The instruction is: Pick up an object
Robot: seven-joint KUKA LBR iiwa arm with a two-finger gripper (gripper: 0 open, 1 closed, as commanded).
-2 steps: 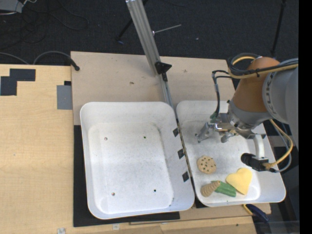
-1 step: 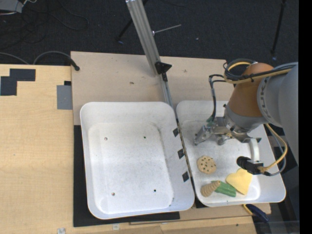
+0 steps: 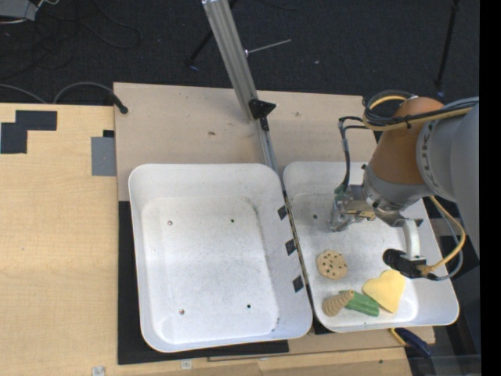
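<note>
- far left of the frame: a pale wooden bench top (image 3: 55, 233) with dark square marks near its upper left corner; no readable writing anywhere.
- left of centre: the left bin (image 3: 156, 182), shallow and white, sits on a black mat with a few small dark specks on its floor.
- centre: a slanted aluminium rail (image 3: 235, 61) runs from the top of the frame down to the seam between the two bins.
- right of centre: the right bin (image 3: 301, 178) holds the objects along its lower part.
- a round cookie (image 3: 332, 264) with dark chips lies flat near the bin's middle.
- below it, a tan ridged piece (image 3: 337, 303) lies with its long axis running lower left to upper right, touching a green piece (image 3: 362, 305) that points toward the lower right.
- a yellow wedge (image 3: 386, 290) sits just beside the green piece, its tip pointing up and right.
- the gripper (image 3: 342, 219) hangs low over the bin floor above the cookie, apart from it; i cannot tell how it is set.
- right edge: the grey arm (image 3: 446, 155) reaches in, its orange band (image 3: 399, 151) bending down to the wrist, with cables looping around it.
</note>
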